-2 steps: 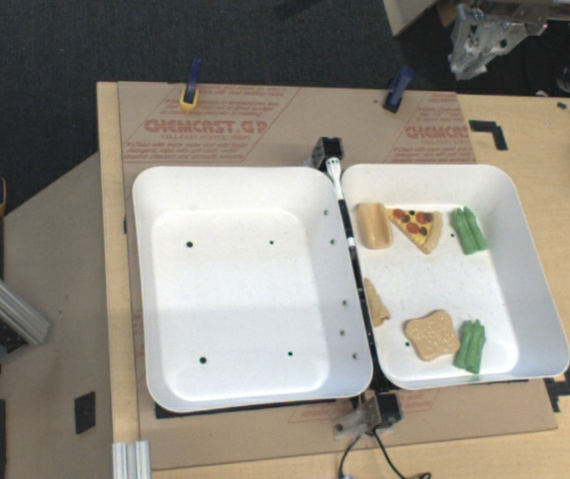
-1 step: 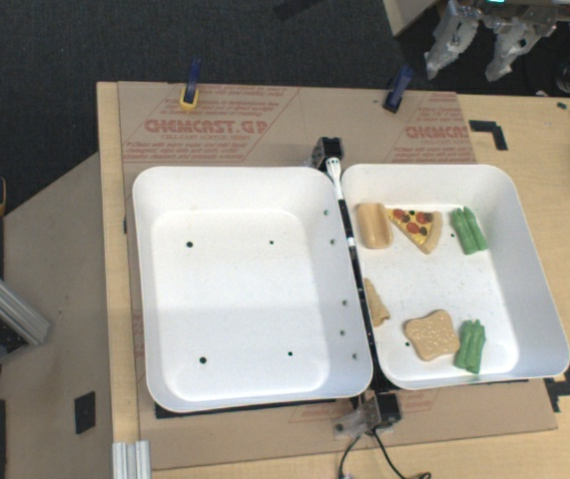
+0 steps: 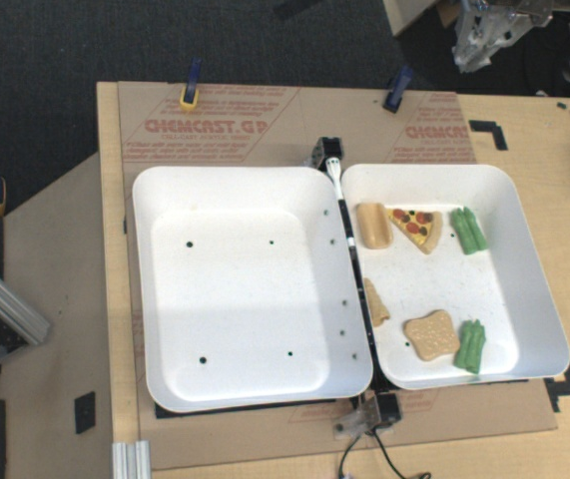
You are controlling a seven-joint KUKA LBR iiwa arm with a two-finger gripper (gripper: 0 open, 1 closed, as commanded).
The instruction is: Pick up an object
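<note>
up at the top right, gripper (image 3: 484,36): raised beyond the bench, well apart from both bins
fingers: cannot tell whether open or closed
right bin (image 3: 529,267): bread roll (image 3: 372,225), pizza slice (image 3: 416,227), two green vegetables (image 3: 468,231) (image 3: 471,346), toast slice (image 3: 431,334), tan piece (image 3: 374,303) by the inner wall
left bin (image 3: 155,267): white, beside it

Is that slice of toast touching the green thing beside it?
Touching, it seems: in the camera view the toast slice and the green vegetable piece sit edge to edge in the right bin, with no white showing between them.
</note>
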